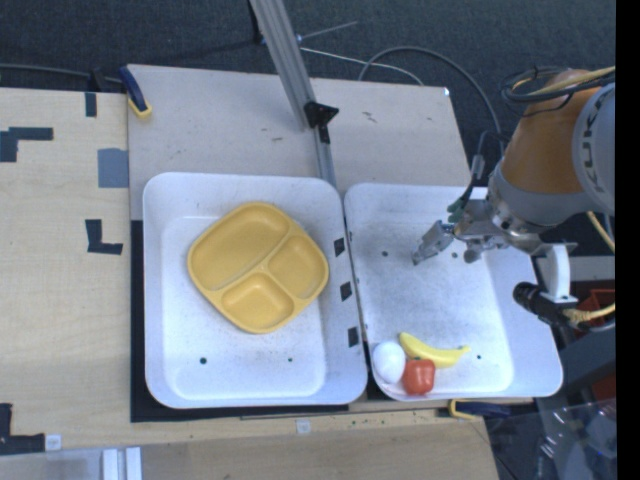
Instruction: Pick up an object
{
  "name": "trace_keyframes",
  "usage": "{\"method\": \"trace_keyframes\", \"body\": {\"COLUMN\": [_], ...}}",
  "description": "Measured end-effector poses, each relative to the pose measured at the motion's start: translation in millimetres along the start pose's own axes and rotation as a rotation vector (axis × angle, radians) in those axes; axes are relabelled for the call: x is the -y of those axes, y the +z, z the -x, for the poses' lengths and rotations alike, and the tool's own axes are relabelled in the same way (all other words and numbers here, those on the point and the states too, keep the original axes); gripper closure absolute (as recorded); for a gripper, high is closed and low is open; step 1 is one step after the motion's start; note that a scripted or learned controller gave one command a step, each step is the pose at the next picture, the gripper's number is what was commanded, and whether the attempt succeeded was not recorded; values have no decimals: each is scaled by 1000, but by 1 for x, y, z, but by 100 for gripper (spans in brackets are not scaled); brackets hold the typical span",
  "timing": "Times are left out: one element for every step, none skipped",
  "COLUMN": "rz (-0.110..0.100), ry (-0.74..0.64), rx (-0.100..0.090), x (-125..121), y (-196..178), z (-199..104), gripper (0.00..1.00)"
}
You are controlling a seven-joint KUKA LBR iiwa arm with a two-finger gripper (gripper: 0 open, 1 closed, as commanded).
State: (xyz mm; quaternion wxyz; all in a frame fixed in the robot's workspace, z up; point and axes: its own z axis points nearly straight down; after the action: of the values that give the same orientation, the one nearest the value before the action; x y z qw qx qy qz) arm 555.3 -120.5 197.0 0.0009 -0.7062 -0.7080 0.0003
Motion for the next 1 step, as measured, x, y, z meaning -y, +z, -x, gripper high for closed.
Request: {"method": "trace_keyframes", "body": {"rz": [0], "ry": [0], "rx": [0], "x": [0], "y": [0], "z": [0], "gripper": [0]}}
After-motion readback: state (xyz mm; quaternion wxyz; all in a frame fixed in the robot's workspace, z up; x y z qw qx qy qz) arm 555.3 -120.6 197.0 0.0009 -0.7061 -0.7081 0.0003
